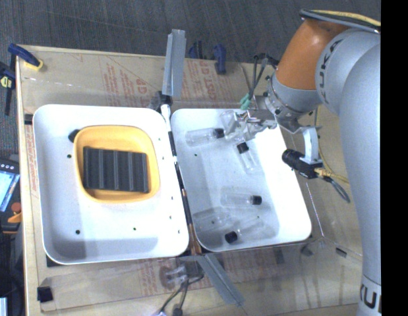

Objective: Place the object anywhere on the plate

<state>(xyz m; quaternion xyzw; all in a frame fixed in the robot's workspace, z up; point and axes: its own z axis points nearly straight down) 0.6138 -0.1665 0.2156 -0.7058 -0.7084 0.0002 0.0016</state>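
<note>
We judged the step in hand to be the pick-up, since no object lay on the yellow plate (85,140) yet. The gripper (246,122) hung to the right of the plate, over the far edge of the neighbouring right bin (292,219). We could not tell whether it was open, closed or gripping anything; glare and clear plastic hid that.

The task's things, clear vials with black caps, all lay right of the plate in that right bin. The first vial (202,136) was the closest to the plate at its far side. The second vial (246,157) lay further right of the plate, just below the gripper, and we could not tell if they touched. The third vial (242,200) and the fourth vial (228,234) lay right of the plate's near side.

To do the pick well, we thought the gripper should close across a vial's body, not along it, since these look smooth and likely to roll or slip. It should lift clear of the wall between the bins before crossing to the plate, then set down on bare yellow, beside the dark ridged block (116,170) at the plate's middle.

We counted four vials by their four caps, one plate, one block, and two bins, the left bin (58,236) bearing the plate.
</note>
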